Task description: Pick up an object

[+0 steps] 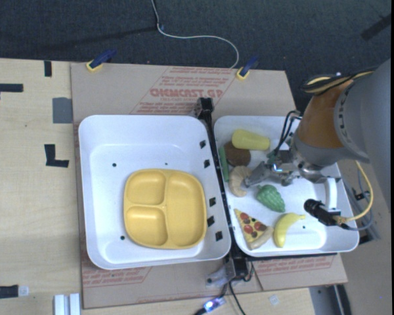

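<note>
arm (328, 120) over right bin (345, 245) | gripper (248, 179) open, nothing held | tips beside pale piece (238, 181), brown lump (237, 155) just above | green thing (270, 197) lower-right

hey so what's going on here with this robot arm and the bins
A robot arm reaches in from the right, its gripper low in the right bin among toy foods: a yellow piece, a brown piece, a green piece, a pizza slice and a banana. It holds nothing visibly. The left bin holds a yellow divided plate.
</note>
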{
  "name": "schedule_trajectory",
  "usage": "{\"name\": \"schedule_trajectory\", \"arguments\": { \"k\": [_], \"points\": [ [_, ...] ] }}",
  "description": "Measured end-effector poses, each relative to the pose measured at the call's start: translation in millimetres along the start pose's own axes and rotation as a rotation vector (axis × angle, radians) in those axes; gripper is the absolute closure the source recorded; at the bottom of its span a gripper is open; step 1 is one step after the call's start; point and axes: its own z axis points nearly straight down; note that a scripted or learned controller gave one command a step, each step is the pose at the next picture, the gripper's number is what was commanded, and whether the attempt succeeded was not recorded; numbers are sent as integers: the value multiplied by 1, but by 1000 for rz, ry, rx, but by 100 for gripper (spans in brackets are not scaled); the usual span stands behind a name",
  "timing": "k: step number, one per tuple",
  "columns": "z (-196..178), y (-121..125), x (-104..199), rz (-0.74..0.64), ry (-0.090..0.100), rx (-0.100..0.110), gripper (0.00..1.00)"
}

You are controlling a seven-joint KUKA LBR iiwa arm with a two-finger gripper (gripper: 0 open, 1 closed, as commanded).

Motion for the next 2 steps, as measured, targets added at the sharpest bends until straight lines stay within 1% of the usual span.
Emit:
{"name": "schedule_trajectory", "arguments": {
  "k": [1,2],
  "points": [
    [-9,0,0,0,0,2,100],
    [-67,-2,6,0,1,-5,100]
  ]
}}
